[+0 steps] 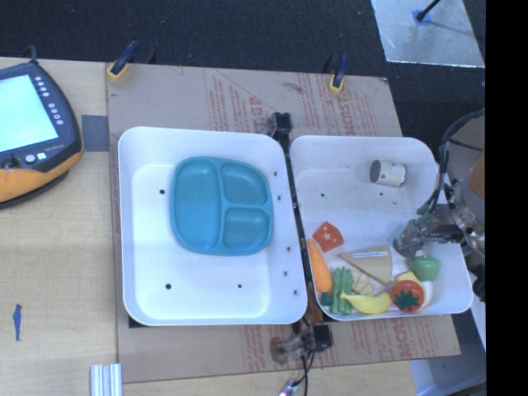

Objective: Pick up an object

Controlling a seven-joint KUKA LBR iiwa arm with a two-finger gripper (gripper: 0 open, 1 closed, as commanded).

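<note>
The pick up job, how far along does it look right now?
Nothing is lifted yet. The claw sits low in the right bin, near the green toy and the tomato, with nothing visibly between its fingers. Grasping and raising an object remain.

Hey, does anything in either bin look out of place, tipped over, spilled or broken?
Nothing looks damaged or spilled. The small white cup lies on its side, alone near the far end of the right bin, while the toy food is crowded into its near corner. The blue divided plate sits flat in the left bin.
</note>
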